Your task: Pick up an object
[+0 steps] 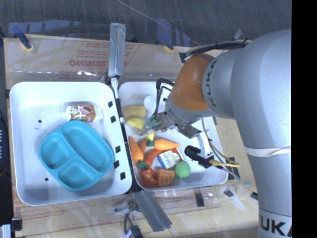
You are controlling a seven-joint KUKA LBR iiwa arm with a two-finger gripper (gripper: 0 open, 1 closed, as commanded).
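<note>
A wooden bench (pixel 59 53) carries two white bins side by side. The left bin (pixel 25 133) holds a blue divided plate (pixel 76 154) and, at its 12 o'clock, a small brown carton (pixel 80 112). The right bin (pixel 218 175) holds toy food: carrots (pixel 166 144), a yellow piece (pixel 134 112), a green ball (pixel 183 169), a milk carton (pixel 169 159). The gripper (pixel 154 124) is low over this pile, at 9 o'clock from the orange wrist; I cannot tell its state.
</note>
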